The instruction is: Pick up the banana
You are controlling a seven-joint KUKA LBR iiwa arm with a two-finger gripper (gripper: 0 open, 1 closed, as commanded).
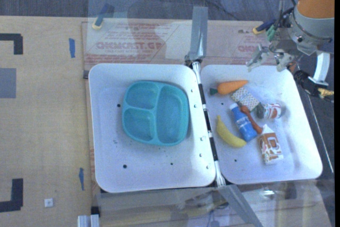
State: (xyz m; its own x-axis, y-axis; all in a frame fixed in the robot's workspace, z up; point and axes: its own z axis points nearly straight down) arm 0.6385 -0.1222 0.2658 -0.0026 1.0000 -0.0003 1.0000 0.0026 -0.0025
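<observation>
Overhead view of 2 white bins side by side. The gripper (270, 58) hangs over the far edge of the right bin (308, 165), at about 1 o'clock in the view, carried by the arm (314, 2) with its orange band. Its 2 fingers stand spread apart with nothing between them.

The banana (229, 133) lies flat on the floor of the right bin, close to the wall shared with the left bin (106, 167). From the gripper it lies toward 7 o'clock, well apart, with the clutter of the bin between. Its long axis runs roughly from 11 o'clock to 5 o'clock, curving gently, the stem end toward 11.

Neighbours: a blue bottle (243, 122) lies just beside the banana on its 2 o'clock side, close enough that contact cannot be ruled out. A carrot (231, 87) lies at 12 o'clock from the banana, and a small carton (271, 147) toward 3 o'clock. A teal divided plate (156, 113) sits in the left bin.

The grasp probably calls for the fingers to close across the short axis, on a line from 8 to 2 o'clock; the bottle leaves little room on that side.
</observation>
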